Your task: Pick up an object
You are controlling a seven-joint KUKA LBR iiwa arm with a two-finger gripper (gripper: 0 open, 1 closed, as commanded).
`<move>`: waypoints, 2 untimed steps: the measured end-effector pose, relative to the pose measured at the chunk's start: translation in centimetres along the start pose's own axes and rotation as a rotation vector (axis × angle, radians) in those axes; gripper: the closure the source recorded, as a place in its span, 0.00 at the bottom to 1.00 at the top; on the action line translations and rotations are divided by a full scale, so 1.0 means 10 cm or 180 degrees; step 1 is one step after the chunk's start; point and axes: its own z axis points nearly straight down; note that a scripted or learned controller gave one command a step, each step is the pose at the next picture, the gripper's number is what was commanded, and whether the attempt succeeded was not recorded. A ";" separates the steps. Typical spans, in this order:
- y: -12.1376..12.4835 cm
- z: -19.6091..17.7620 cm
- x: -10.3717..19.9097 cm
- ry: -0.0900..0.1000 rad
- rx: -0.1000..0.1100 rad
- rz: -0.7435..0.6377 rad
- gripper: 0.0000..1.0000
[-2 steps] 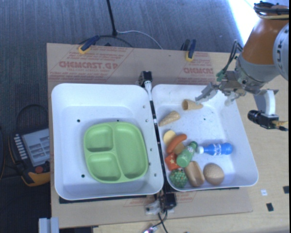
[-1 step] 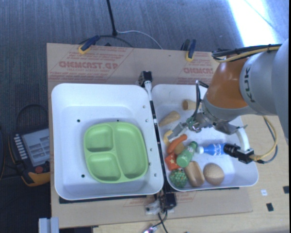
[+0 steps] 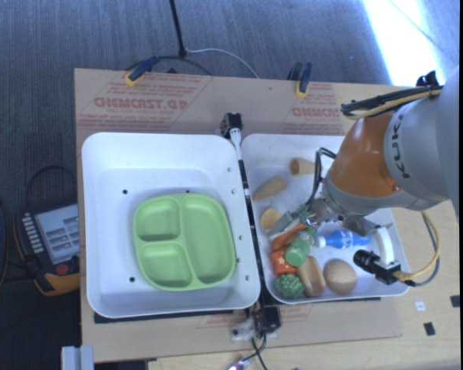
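My gripper (image 3: 310,216) hangs low over the middle of the right bin (image 3: 324,143), under the arm's orange band. It sits just above an orange carrot (image 3: 288,237) and a green piece (image 3: 299,250). Nothing can be seen held in it. Around it lie a red piece (image 3: 281,263), a green broccoli (image 3: 290,286), a brown bread roll (image 3: 312,275), a tan potato (image 3: 340,275) and a blue-and-white bottle (image 3: 344,241). Farther back lie a tan oval piece (image 3: 272,186), a small tan piece (image 3: 300,166) and a yellowish piece (image 3: 269,219).
The left bin (image 3: 108,168) holds a green divided plate (image 3: 185,241). A ridge where the two bins meet (image 3: 247,206) runs between them. The arm's body covers the right bin's right side, with a black cable fitting (image 3: 374,265) near the front right corner.
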 end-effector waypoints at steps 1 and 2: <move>0.15 0.01 -0.05 0.0021 0.0044 0.0205 0.00; 0.17 -0.10 -0.08 -0.0009 0.0015 0.0211 1.00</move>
